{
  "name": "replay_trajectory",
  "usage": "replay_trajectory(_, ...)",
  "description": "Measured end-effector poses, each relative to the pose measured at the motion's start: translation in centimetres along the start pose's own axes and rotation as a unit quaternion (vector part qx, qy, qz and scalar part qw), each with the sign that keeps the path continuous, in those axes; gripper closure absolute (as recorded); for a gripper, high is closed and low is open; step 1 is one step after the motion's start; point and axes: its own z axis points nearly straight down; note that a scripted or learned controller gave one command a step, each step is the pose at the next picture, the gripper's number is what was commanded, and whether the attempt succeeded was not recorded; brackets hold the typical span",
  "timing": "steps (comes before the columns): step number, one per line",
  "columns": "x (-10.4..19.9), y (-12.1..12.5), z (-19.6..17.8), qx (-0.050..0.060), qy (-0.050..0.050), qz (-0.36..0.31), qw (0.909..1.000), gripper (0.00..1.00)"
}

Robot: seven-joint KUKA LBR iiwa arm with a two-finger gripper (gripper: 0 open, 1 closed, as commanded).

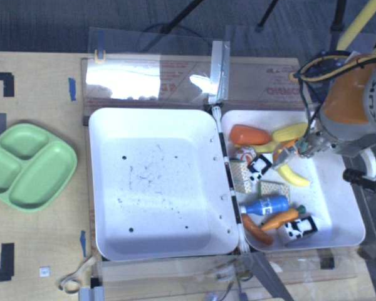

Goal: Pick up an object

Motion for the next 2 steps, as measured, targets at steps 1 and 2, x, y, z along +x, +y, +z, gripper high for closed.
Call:
replay_trajectory(1, -0.2, 0.2, -1.3, -0.004, -0.002, 0.001, 1.0000, 1.00)
replay_trajectory(2, 5.1, 2.3, -9.7, 0.000, 0.000, 0.019, 0.9998, 1.00)
